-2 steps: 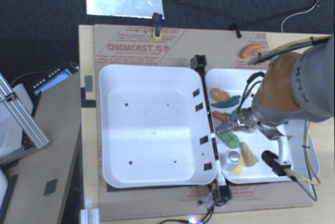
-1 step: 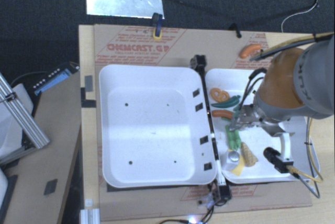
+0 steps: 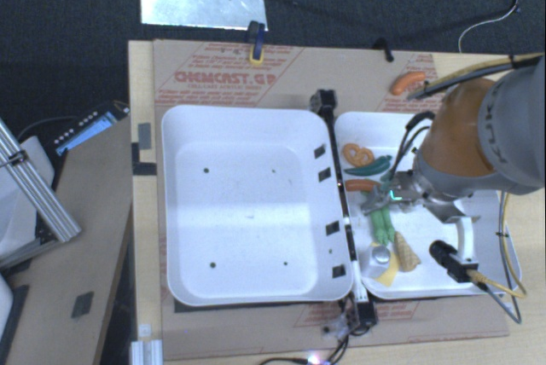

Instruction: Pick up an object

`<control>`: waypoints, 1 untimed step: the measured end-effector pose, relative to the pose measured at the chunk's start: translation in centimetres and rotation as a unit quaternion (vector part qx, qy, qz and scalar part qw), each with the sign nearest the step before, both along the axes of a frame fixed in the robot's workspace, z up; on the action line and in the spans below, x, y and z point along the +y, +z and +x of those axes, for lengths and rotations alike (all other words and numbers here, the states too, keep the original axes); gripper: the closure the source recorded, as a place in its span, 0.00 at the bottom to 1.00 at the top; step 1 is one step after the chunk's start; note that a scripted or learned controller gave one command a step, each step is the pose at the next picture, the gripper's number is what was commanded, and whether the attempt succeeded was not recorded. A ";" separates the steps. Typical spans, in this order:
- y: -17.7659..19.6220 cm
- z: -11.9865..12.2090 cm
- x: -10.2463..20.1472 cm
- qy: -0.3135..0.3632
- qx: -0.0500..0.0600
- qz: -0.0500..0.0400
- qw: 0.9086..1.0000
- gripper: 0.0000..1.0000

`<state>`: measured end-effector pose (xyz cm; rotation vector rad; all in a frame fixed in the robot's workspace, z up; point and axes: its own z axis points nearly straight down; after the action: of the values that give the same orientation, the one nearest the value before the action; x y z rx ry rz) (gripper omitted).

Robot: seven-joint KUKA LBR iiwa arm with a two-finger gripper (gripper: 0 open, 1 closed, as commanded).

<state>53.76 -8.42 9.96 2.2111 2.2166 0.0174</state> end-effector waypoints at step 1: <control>1.1 0.1 0.0 0.000 -0.001 0.000 1.000 1.00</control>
<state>53.86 -8.43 11.05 2.2088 2.2163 0.0199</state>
